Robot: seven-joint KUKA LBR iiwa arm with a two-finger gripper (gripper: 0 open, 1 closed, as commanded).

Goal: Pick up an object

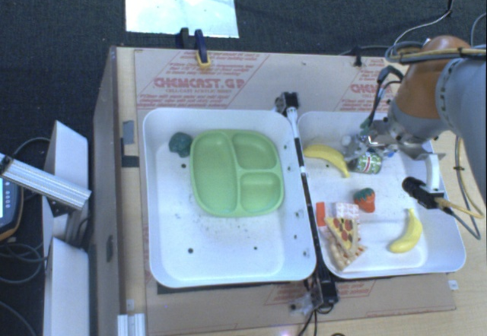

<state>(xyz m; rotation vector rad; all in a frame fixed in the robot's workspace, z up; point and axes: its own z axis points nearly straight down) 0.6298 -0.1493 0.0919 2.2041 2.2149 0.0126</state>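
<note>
Presently the gripper [370, 143] is hanging low at the far end of the right bin [449, 251], with the grey arm reaching in over the bin's right rim behind it. How far it is opening cannot be told from this angle (its tip is blending into the clutter below), nor whether it is gripping anything. A green and silver can [368, 163] is lying on its side directly beneath the gripper, either touching it or just short of it. A yellow banana [327, 156] is lying just beside the gripper, on the side toward the left bin [163, 251]. A red strawberry [364, 199] is sitting near, on the viewer's side of the gripper. A pizza slice [344, 234] and a second banana [407, 234] are lying farther off that way. Well apart from the gripper, a green divided plate [236, 173] is resting in the left bin, with a dark green lump [180, 144] touching its far corner.
</note>
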